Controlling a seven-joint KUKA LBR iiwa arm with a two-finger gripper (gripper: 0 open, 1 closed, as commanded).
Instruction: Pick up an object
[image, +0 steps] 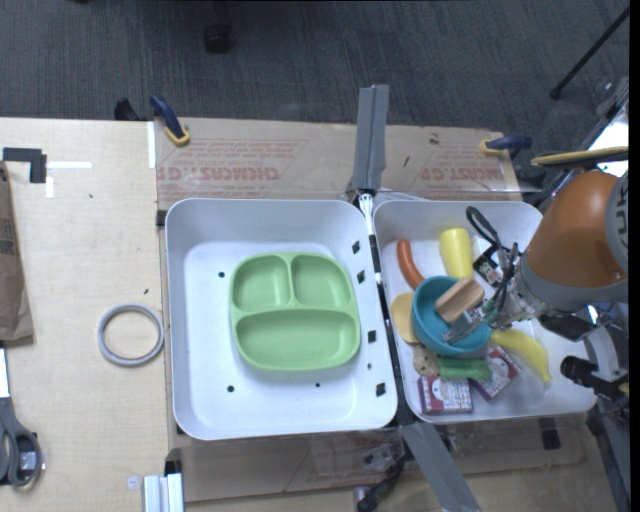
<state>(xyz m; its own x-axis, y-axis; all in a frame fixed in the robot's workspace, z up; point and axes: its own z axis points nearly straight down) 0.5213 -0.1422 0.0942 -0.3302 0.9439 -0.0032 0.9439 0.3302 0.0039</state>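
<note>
The right bin (425, 213) holds a heap of objects. A blue bowl (432, 318) sits in the middle with a tan block (460, 297) resting at its rim. Behind it are a yellow cylinder (456, 250) and an orange-red sausage (408, 263). A yellow banana (528, 350) lies to the right, with a green item (465, 368) and a red-and-white packet (445, 393) in front. My gripper (495, 300) is low over the bowl's right rim, next to the tan block. Its wrist and cables hide the tips.
The left bin (190, 330) holds a green divided plate (295, 310). A pale yellow disc (403, 315) lies against the right bin's left wall. On the bench at left are a tape ring (130, 333) and scissors (15, 450). Blue clamps (170, 118) hold the cardboard.
</note>
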